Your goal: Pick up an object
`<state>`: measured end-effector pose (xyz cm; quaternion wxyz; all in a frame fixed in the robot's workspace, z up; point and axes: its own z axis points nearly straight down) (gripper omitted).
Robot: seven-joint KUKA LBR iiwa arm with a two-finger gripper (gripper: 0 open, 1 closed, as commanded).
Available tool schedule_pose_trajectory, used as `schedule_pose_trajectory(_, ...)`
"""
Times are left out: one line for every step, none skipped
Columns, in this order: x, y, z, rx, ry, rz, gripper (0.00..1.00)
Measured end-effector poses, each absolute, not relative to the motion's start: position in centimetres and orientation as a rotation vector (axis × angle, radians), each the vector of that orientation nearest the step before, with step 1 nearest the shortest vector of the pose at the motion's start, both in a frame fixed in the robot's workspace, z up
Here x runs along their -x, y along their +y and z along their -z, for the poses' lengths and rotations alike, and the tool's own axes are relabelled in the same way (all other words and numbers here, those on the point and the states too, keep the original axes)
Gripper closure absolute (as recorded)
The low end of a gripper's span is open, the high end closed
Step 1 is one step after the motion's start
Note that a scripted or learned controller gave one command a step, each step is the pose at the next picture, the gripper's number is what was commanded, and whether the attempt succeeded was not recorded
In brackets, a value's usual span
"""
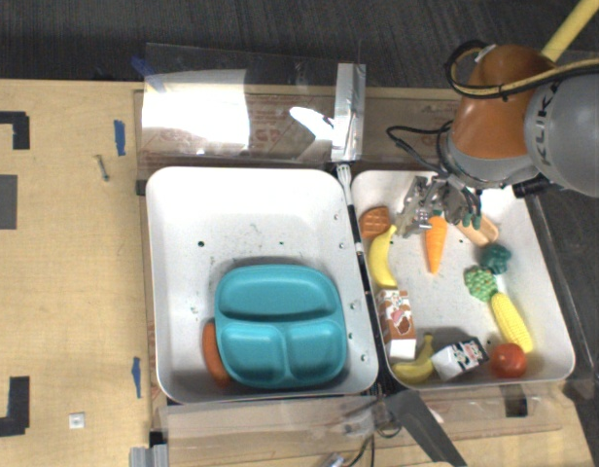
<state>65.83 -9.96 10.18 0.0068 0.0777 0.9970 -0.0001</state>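
Note:
My gripper (428, 205) hangs low over the back of the right bin (552, 290), below the orange band of the wrist. An orange carrot (435, 245) lies just under and in front of it, pointing toward the bin's front; whether the gripper touches it is unclear. A brown bun-like piece (375, 222) and a yellow banana (381, 259) lie to the gripper's left by the bin wall. A pink piece (480, 230) sits just to its right.
The right bin also holds a broccoli (494, 257), a green cluster (480, 282), a corn cob (510, 321), a tomato (510, 359), a small carton (462, 358), a second banana (413, 367) and a brown box (398, 316). The left bin (183, 222) holds a teal divided plate (280, 324) over an orange item (212, 350).

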Motion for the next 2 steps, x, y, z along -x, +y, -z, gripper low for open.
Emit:
schedule_pose_trajectory(-61.0, -5.0, -21.7, -0.361, 3.1, -0.004, 1.0)
schedule_pose_trajectory(-59.5, -11.0, -15.9, 0.177, 3.136, -0.001, 1.0)
